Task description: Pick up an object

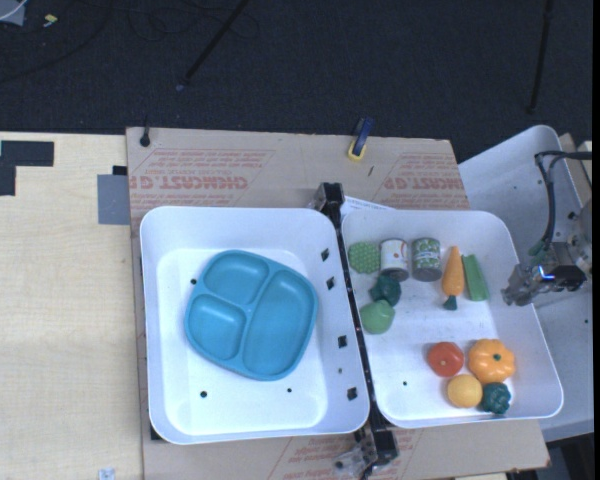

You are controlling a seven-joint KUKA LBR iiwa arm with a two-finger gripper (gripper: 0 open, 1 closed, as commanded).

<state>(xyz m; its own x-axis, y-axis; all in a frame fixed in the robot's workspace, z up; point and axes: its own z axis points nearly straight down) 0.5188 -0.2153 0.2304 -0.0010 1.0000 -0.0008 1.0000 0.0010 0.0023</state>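
Blue tray (pixel 250 313): lies in left bin (pixel 170 230).
Right bin (pixel 525 258): cans, toy vegetables, fruit.
Gripper (pixel 525 286): at right bin's right rim; open or closed, cannot tell.

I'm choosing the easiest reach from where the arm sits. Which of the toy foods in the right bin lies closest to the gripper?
The green stick-shaped piece, beside the orange carrot, lies closest to the gripper at the right bin's right edge. The cans and round fruits lie farther off.

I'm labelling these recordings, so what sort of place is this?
Most likely a robotics lab bench set up for picking trials. Two shallow white bins sit on cardboard, one holding a blue divided plate, the other toy food such as a carrot, and loose cables trail over the dark floor behind.
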